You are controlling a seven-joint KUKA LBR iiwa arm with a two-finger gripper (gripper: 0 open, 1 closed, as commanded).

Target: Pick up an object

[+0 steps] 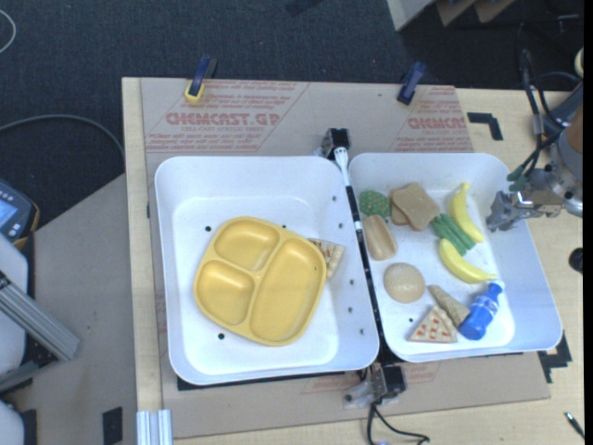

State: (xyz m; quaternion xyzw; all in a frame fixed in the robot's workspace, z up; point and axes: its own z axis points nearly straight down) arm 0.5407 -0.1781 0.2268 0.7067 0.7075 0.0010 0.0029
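From the overhead camera I see the tabletop [278, 109] covered in brown protective sheeting, with two shallow white bins side by side on it. The left white bin [185, 202] holds a yellow plastic divided plate [261, 279] with three compartments, and a wedge of toy pizza [329, 253] pokes out from under the plate's right edge.

The right white bin [528, 276] carries the small toy foods. Along its left side I make out a green leafy toy [374, 202] with a tan hot-dog-like toy [379, 237] just below it. A brown bread-shaped toy [413, 206] sits near the top middle, and a round beige bun [405, 282] lies near the centre. Right of those, a green pepper-like toy [452, 231] rests between two yellow bananas [463, 262], touching both. At the bottom lie a triangular pizza slice [433, 327], a tan cone-shaped piece [447, 302] and a blue plastic bottle [480, 311], close together.

The gripper [508, 209] sits at the right bin's right rim, beside the upper banana, coming in from the right. I cannot tell how its jaws stand, and I see nothing held.
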